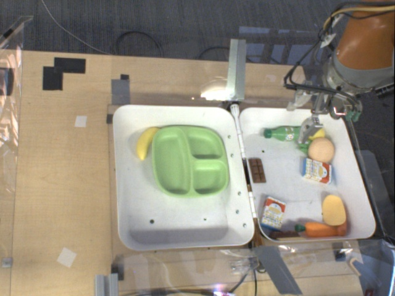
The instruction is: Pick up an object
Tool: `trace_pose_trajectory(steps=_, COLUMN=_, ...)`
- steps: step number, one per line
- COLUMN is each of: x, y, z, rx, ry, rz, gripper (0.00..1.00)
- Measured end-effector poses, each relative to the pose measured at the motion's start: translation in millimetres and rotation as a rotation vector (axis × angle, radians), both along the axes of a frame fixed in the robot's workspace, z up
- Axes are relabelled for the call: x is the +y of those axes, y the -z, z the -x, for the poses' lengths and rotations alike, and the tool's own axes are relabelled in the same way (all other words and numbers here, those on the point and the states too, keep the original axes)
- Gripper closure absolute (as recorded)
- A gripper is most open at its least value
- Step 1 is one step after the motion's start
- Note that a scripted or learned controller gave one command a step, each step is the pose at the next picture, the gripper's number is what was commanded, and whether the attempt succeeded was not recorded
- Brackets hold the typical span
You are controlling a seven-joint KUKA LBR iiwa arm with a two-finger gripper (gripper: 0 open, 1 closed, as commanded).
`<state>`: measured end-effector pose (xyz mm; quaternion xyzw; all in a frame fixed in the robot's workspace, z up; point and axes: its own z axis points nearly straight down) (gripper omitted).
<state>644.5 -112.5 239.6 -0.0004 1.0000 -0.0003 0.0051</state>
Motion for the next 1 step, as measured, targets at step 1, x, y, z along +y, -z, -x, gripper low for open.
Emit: trace_pose_trajectory(steps=1, x=-32.7, y=146.2, z=29.5, rx=-0.004, ry=0.065, rz=0.0, gripper=0.0)
